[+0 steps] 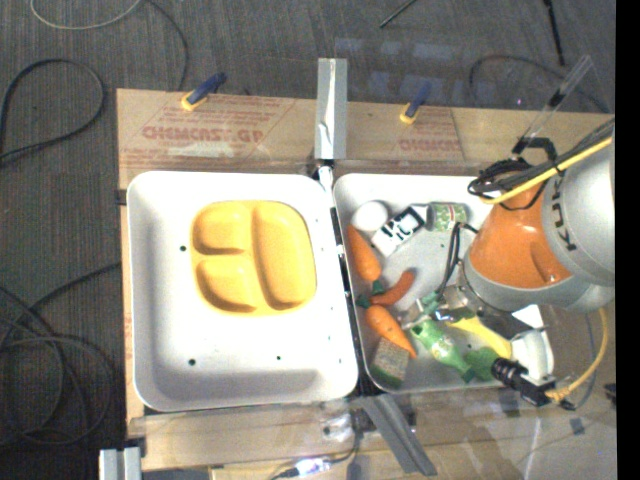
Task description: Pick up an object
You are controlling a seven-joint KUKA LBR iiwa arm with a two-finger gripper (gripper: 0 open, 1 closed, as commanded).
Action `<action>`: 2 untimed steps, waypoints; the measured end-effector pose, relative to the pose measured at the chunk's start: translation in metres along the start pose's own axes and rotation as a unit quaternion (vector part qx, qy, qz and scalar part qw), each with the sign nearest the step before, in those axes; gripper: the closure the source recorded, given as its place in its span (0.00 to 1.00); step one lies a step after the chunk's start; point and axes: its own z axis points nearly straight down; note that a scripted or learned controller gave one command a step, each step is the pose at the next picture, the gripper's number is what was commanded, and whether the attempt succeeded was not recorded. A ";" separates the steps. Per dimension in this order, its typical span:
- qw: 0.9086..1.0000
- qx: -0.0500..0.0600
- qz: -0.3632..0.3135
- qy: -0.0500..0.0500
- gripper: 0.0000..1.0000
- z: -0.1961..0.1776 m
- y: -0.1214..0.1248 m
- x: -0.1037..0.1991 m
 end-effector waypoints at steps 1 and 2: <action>0.999 0.014 0.034 0.008 1.00 -0.091 0.052 0.107; 1.000 0.013 -0.020 0.008 1.00 -0.091 0.070 0.166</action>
